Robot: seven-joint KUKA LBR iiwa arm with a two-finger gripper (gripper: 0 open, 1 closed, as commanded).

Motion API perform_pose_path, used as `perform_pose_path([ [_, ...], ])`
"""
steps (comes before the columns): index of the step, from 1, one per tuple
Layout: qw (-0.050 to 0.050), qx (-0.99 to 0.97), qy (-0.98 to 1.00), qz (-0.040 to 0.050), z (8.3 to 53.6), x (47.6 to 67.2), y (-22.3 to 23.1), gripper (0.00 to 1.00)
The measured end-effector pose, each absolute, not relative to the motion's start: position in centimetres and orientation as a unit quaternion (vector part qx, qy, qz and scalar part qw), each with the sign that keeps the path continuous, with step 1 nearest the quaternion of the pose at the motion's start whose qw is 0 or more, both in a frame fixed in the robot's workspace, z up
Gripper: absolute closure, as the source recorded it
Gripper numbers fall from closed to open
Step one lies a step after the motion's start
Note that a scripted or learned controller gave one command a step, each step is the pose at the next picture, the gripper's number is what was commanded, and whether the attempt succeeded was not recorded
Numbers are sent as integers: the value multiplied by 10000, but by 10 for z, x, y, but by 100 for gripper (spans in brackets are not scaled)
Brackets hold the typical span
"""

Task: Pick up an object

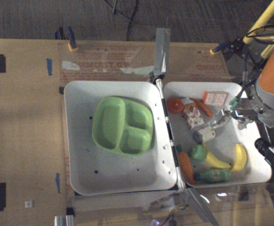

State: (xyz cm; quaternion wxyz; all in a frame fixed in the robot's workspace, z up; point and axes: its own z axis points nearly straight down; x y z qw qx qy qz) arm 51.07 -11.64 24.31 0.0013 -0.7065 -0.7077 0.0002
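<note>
The arm enters from the right, its orange band at the frame's edge, and the gripper (220, 122) hangs low over the middle of the right bin (254, 175). Whether its fingers are spread or pressed together I cannot tell. Just below and left of the tip lies a small grey-white cylinder (205, 135), close to it, though contact is unclear.

The right bin is crowded. Along its upper part sit a red tomato (175, 105), a small printed carton (193, 115) lying tilted, an orange carrot (203, 108) beside it, and an orange-and-white box (215, 98) near the far rim. Lower down, a green pepper (198, 152) touches a yellow banana (217, 161); a second banana (240, 157) curves to the right, apart from the first. A second carrot (186, 167) lies against the left wall, and a green bottle (213, 175) lies along the near rim. Bare floor shows mostly on the right side of this bin (between the second banana and the right wall).

The left bin (80, 168) holds a green divided plate (123, 125), with open white floor all around it, widest toward the near edge
</note>
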Motion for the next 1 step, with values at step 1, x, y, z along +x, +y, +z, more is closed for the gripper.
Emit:
perform_pose_path([
  [1, -11, -6580, -7530, -6, 101, 539, -96, 0],
])
